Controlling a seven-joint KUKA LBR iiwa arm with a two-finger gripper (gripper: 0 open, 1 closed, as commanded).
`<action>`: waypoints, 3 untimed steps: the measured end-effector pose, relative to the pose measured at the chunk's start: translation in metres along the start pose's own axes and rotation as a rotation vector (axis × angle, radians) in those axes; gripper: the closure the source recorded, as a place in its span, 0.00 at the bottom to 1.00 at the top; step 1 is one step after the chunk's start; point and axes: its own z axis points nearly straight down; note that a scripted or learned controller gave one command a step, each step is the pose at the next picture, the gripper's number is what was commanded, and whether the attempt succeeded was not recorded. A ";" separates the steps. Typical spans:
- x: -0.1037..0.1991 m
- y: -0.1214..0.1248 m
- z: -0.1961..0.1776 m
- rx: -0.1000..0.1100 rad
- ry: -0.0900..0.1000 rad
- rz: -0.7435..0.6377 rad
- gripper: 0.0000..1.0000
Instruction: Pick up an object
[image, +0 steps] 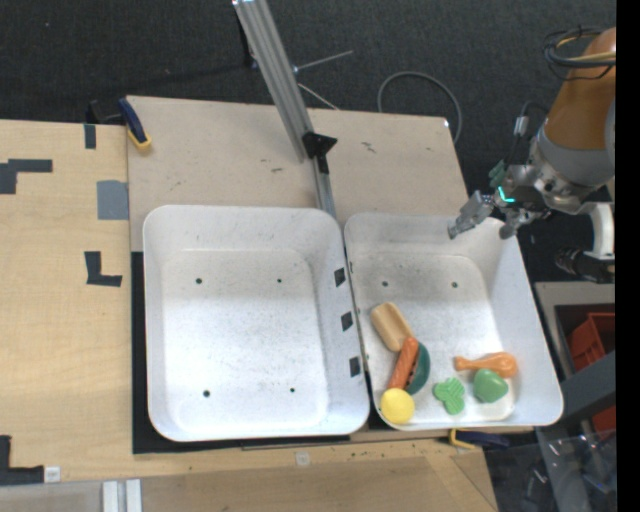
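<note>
A: How are the fingers held?

B: The gripper is seen over the far right corner of the right bin, with its two fingers spread apart and nothing caught between them. It is carried by the grey arm, which is banded in orange.

A: And where are the things to be picked?

B: All are gathered at the near end of that bin, well apart from the fingers and nearer the camera than them. A tan bread roll is found closest to the fingers. Just past it an orange carrot is laid against a dark green piece, and a yellow lemon is set at the carrot's near tip.

A: Anything directly below the fingers?

B: Farther toward the near rim, an orange drumstick is touched by a green pepper, with a lighter green vegetable just beside them. The left bin is placed well off to the fingers' left
</note>
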 end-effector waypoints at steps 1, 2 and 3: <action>0.000 0.001 -0.003 -0.004 -0.002 -0.001 0.00; 0.002 0.008 0.058 0.001 -0.001 -0.001 0.00; -0.005 0.003 0.119 0.002 -0.001 0.000 0.00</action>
